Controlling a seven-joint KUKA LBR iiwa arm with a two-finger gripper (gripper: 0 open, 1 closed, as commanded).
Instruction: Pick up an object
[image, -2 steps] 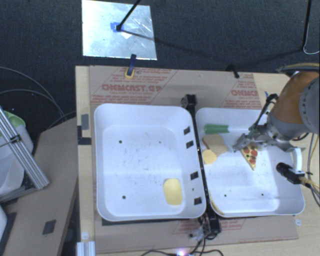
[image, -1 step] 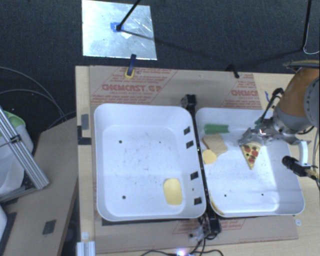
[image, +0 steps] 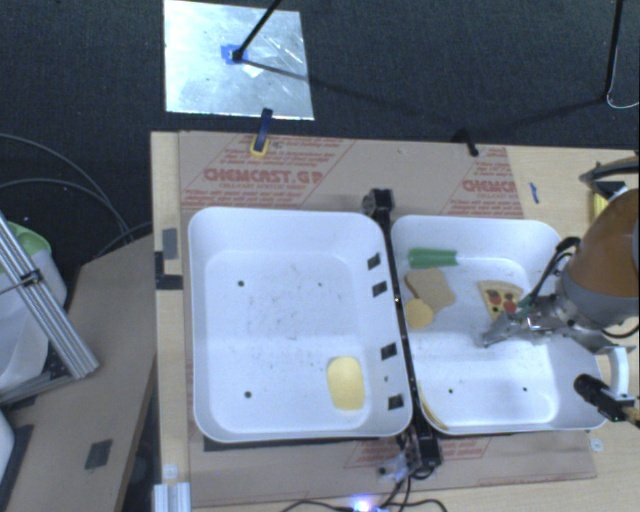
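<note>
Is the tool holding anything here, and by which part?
Cannot be told: the tool sits low in the right bin beside the pizza slice, nothing visibly gripped.

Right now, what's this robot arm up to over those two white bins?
The arm reaches in from the right over the right-hand bin, its hand low beside a pizza-slice toy. Nothing is visibly held. That bin also holds a green piece along the back wall and a tan piece touching a small yellow one. The left-hand bin holds a yellow piece near its front right corner.
</note>
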